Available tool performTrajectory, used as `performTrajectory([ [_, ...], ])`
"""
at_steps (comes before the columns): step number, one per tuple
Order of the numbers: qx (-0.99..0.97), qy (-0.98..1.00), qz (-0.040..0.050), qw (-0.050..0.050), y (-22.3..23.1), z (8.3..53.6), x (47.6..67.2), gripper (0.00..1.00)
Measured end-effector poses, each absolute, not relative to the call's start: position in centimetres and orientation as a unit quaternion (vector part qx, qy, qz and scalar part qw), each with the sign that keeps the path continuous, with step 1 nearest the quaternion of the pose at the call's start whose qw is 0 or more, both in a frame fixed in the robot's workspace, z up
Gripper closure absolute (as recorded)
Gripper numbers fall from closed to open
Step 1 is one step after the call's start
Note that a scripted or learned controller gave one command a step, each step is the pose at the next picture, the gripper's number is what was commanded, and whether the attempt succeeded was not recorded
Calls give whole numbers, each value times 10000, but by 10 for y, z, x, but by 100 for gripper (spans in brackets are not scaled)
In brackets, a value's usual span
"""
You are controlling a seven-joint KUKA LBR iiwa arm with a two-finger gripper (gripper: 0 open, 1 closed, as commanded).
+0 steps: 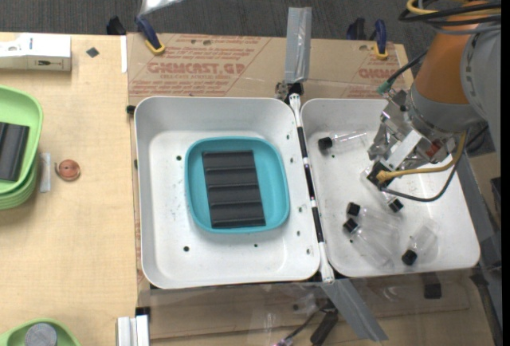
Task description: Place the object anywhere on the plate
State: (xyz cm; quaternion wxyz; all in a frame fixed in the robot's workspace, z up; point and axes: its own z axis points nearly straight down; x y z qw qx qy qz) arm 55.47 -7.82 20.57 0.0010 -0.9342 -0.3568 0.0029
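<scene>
A teal plate [275, 177] lies in the left bin [159, 177] and bears a black ridged block [233, 189] in its middle. Several small clear vials with black caps are scattered in the right bin [454, 257]: one [339, 140] at the far left, two [351, 218] near the middle, one [414, 250] at the front. My gripper [382, 155] hangs low over the right bin's far middle, just right of the far-left vial. Nothing is seen held in it.
Another capped vial [396, 205] lies just below the gripper. A ridge [307, 177] divides the two bins. On the bench to the left stand a green tray [20, 149] and a small red disc [68, 170]. Cardboard [207, 65] lies behind the bins.
</scene>
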Motion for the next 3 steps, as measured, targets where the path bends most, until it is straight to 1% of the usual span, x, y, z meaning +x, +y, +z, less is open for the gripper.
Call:
performTrajectory([
  [1, -9342, -3568, 28, 10, -78, 206, 555, 0],
  [2, -9241, -3821, 25, 12, -175, 145, 546, 0],
  [3, -9513, -3082, 22, -1, -189, 309, 517, 0],
])
